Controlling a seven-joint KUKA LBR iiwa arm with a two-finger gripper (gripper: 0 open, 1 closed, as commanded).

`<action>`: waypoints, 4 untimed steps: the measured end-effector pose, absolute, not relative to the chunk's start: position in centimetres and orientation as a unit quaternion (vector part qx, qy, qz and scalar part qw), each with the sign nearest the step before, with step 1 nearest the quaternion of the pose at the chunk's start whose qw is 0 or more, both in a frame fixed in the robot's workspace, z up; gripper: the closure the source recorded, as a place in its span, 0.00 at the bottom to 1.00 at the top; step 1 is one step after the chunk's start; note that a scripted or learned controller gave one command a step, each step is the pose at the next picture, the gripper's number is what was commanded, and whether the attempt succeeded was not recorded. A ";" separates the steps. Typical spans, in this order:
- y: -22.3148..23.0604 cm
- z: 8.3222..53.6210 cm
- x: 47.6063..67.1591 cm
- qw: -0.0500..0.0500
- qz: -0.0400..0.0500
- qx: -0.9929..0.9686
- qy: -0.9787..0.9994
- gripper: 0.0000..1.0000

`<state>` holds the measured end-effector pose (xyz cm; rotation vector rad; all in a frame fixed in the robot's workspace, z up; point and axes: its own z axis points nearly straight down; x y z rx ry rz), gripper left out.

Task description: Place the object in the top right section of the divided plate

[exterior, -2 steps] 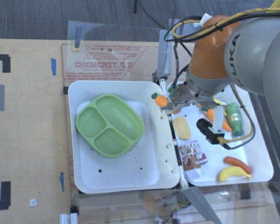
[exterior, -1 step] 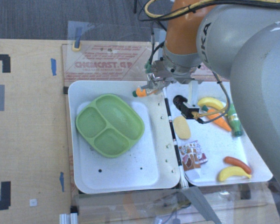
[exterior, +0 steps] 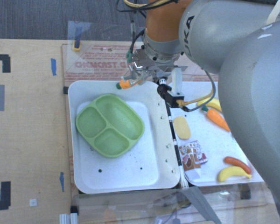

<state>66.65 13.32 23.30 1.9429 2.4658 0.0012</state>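
The green three-section plastic divided plate (exterior: 110, 124) lies tilted in the left white shallow bin (exterior: 84, 171), all three of its sections bare. Up and to the right of the plate, over the bin's far rim, the gripper (exterior: 133, 78) hangs below the grey arm's orange band (exterior: 165, 13) — much of it lost among cables and metal brackets. A small orange object with a green tip (exterior: 124, 84) sits right at the gripper's end, above the plate's far edge; whether the gripper actually clamps it cannot be told.

To the right of the plate, in the second white bin (exterior: 210, 178), lie a pale yellow oval piece (exterior: 181, 128), a printed brown-and-white packet (exterior: 193, 156), an orange carrot (exterior: 217, 119), a red sausage-shaped toy (exterior: 237, 164) and a yellow banana (exterior: 232, 173). The arm's broad grey body covers that bin's far right part. The wooden table (exterior: 28, 125) extends left of the plate.
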 end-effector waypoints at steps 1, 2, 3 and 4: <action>19.1 24.3 66.7 0.002 0.002 0.574 0.819 1.00; 21.3 23.9 61.5 0.000 0.000 0.576 0.818 1.00; 18.6 21.7 55.9 -0.001 0.000 0.516 0.856 1.00; 18.5 21.8 55.9 0.000 0.000 0.517 0.856 0.00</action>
